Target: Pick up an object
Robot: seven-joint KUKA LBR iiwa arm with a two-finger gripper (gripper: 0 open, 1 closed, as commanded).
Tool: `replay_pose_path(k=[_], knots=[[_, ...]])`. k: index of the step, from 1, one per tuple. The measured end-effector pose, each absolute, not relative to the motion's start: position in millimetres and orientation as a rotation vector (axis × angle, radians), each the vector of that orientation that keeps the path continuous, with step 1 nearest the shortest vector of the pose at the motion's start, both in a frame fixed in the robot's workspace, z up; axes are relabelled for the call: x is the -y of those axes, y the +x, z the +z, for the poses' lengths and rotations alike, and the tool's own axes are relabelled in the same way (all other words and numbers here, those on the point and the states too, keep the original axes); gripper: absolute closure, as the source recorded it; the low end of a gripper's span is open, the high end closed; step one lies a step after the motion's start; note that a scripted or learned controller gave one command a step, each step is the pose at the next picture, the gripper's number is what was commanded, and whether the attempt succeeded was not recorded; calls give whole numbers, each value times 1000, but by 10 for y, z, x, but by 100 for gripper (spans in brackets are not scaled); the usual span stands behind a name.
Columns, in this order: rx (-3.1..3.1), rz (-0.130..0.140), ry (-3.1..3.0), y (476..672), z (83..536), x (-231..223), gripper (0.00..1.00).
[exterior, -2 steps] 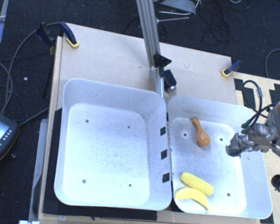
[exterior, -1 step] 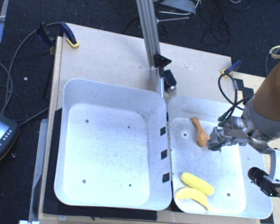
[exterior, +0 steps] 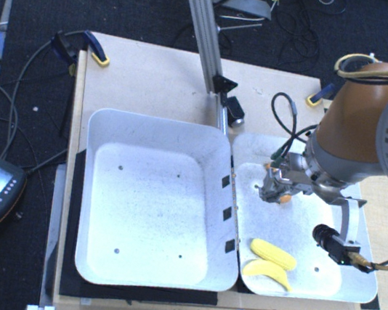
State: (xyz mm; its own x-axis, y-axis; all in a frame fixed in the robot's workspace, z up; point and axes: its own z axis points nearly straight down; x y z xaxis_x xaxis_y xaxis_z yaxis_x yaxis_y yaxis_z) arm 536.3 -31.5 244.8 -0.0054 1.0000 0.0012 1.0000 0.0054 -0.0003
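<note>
Two yellow banana-shaped pieces lie in the right bin (exterior: 349, 287) near its front: one (exterior: 274, 254) just behind the other (exterior: 267, 273). My gripper (exterior: 273, 190) hangs low over the back left part of that bin, some way behind the bananas. A small orange thing (exterior: 285, 198) shows right at the gripper's tip, mostly hidden by it. The grey arm with its orange band (exterior: 361, 105) comes in from the right and covers the back of the bin.
The left bin (exterior: 150, 195) sits beside the right one, their rims meeting in a ridge with black clips (exterior: 229, 212). A slanted aluminium post (exterior: 210, 35) rises behind the bins. A black fitting with a cable (exterior: 332, 242) hangs over the right bin.
</note>
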Motion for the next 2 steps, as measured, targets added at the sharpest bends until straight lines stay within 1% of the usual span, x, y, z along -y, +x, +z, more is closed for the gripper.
replay_pose_path(k=[1,2], knots=[[2226,-1,-2216,5456,2469,-123,100],[2224,1,-2217,5581,2380,-532,100]])
